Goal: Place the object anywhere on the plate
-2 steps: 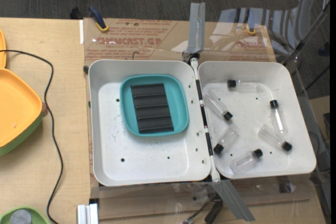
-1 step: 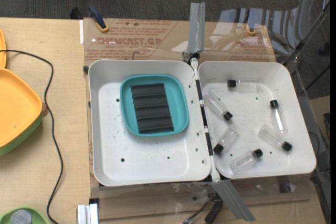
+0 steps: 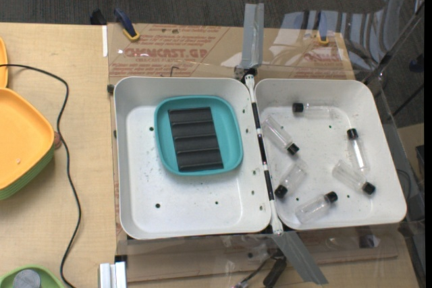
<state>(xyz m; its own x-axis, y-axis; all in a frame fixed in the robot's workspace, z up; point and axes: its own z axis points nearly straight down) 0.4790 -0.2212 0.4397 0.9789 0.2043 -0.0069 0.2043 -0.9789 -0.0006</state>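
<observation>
Vials (image 3: 280,137), six clear ones with black caps, lie scattered across the right bin (image 3: 378,111), the teal plate (image 3: 233,138) sits near the left bin's (image 3: 135,199) far edge, the claw's state cannot be told, and the cardboard's (image 3: 202,34) red print is too blurred to read.

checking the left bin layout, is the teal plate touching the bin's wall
Apart. The camera view shows bare white floor all around the teal plate, separating it from the left bin walls.
</observation>
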